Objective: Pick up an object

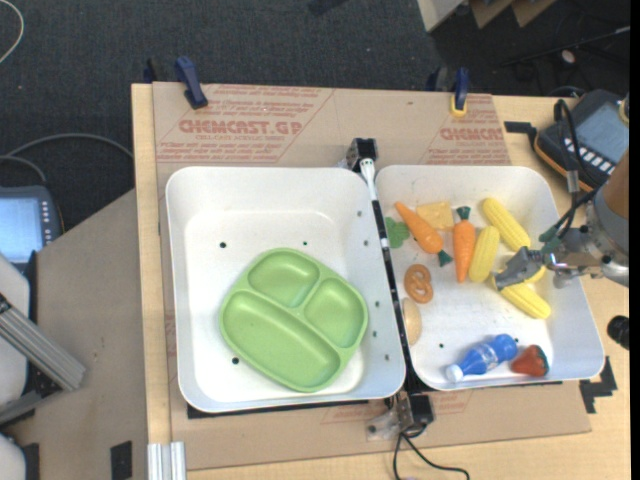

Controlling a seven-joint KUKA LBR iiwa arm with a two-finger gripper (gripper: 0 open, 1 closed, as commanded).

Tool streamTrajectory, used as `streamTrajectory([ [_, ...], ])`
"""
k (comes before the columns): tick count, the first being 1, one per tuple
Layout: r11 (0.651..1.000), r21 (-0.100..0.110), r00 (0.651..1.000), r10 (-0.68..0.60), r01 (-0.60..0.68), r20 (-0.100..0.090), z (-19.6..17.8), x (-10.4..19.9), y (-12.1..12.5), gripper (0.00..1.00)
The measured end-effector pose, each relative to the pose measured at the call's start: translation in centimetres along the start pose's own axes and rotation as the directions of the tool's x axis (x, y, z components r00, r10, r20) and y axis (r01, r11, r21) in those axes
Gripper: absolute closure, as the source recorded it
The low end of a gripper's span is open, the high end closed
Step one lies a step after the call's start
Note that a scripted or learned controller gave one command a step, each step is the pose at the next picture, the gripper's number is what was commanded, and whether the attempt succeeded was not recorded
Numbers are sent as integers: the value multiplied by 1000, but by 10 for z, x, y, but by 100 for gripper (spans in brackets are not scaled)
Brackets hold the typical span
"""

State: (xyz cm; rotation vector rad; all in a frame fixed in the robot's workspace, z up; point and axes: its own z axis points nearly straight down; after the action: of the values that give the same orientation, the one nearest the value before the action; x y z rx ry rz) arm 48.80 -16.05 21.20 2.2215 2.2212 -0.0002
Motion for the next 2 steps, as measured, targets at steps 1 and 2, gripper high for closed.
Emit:
streamTrajectory([
  [1, 1000, -12, 1000, -2, 2, 3, 114, 15, 59, 0],
  [2, 1000, -4, 1000, -5, 5, 1, 128, 19, 134, 0],
])
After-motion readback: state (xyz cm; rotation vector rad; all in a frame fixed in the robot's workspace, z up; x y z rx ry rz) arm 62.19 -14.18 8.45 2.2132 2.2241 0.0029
